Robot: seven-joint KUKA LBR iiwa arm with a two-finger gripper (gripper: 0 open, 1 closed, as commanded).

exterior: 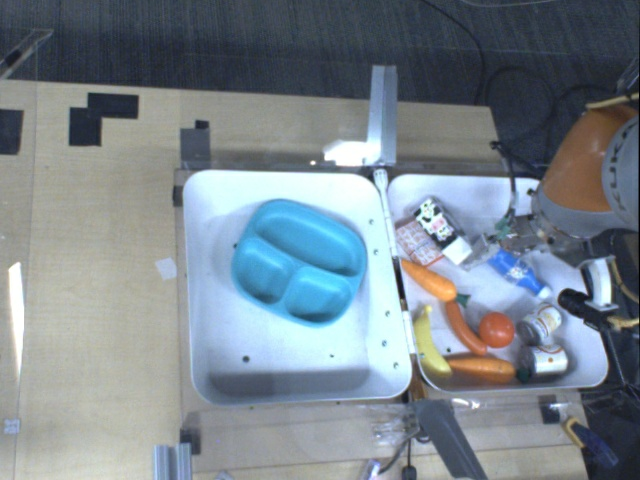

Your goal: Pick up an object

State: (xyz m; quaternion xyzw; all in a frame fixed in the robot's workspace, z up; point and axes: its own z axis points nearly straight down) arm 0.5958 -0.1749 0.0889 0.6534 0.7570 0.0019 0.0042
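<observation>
Left bin (200, 298): holds one blue three-compartment plate (298, 260), lying flat, slightly toward the far side of the bin floor. Nothing else touches it.

Metal divider post (384, 118) stands at the far end of the seam between the two bins.

Right bin (470, 186), contents given relative to the red tomato (497, 329):
- Patterned card packet (417, 242), up and left of the tomato, near the seam.
- Black-and-white cow-print block (435, 220), just beyond the packet, touching or nearly touching it.
- Orange carrot (429, 279), left of the tomato, lying at a slant.
- Yellow banana (428, 346), lower left of the tomato, along the seam-side wall.
- Red-orange sausage-shaped piece (463, 327), just left of the tomato, apparently touching it.
- Second orange carrot (482, 369), directly below the tomato, along the near wall, its end by the banana's tip.
- Blue-and-white tube (519, 271), above and right of the tomato.
- Two small metal cans (545, 340), just right of the tomato, side by side.

Arm (590, 173) enters from the right, orange band visible. Gripper (513, 230) sits over the far right part of the right bin, above the blue tube and well up from the tomato. Finger state: cannot tell, detail too small and cluttered. No item seen between them.
</observation>
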